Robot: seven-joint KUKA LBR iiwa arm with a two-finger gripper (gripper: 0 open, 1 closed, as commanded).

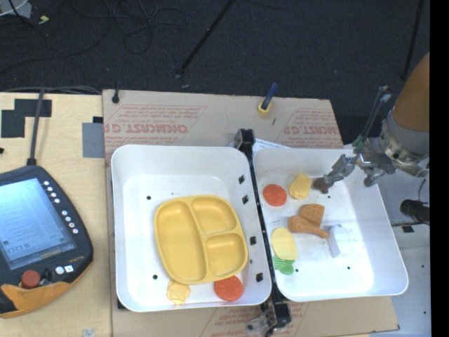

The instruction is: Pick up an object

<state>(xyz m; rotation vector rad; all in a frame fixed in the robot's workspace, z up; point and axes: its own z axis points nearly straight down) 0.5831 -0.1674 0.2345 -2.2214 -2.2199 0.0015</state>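
Two shallow white bins sit side by side on a cardboard-covered bench, the left bin (133,181) carrying a yellow three-compartment plastic tray (201,238), with a round red toy piece (228,287) and a small yellow block (178,293) along its near edge. Across the right bin (382,258) lie a red disc (274,195), a pale yellow lump (300,186), a brown drumstick-shaped toy (307,225), a yellow-and-green oval toy (283,248) and a small grey piece (333,243). From that bin's far right edge the grey two-finger gripper (321,184) reaches in low, its tips beside the pale yellow lump; whether they are parted or grasp anything cannot be told.
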